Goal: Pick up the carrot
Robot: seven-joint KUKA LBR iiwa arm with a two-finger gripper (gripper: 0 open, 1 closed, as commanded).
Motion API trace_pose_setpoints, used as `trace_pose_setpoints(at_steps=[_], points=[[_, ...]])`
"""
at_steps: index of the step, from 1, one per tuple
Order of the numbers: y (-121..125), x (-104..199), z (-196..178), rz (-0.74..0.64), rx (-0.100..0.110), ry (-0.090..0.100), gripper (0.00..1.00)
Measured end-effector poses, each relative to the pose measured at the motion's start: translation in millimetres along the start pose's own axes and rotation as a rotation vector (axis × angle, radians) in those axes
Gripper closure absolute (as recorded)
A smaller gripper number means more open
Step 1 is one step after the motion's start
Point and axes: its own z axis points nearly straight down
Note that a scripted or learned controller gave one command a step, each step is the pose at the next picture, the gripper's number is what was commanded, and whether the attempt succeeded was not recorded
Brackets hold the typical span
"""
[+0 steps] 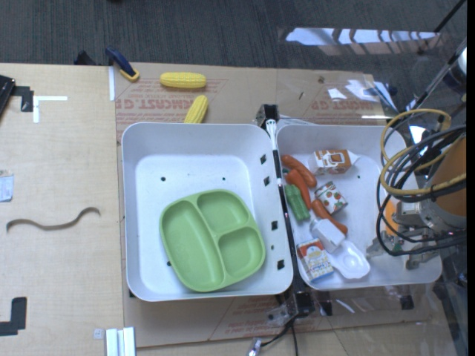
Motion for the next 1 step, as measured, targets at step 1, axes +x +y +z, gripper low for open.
trace_pose_setpoints(at_steps=[1], points=[[1.1,-2.3,1.1,-0.193,-0.003,-0.004,0.00]])
